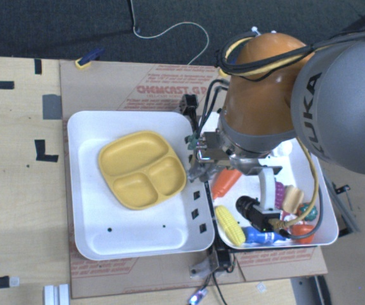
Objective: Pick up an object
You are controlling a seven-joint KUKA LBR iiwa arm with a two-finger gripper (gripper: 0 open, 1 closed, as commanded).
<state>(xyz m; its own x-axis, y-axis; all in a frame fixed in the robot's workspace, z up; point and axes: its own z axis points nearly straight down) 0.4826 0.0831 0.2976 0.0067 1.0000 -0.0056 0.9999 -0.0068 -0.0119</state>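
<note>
So the orange plastic carrot (pixel 226 182) lies tilted right under my gripper (pixel 215 164), beside the yellow corn cob (pixel 230 225). Can't tell if my jaws are open. Clutter beyond the carrot, open room leftward.

A divided plate (pixel 143 169) lies in the left bin (pixel 80 189); corn (pixel 230 225) and carrot (pixel 226 182) in the right bin (pixel 327 232).
</note>
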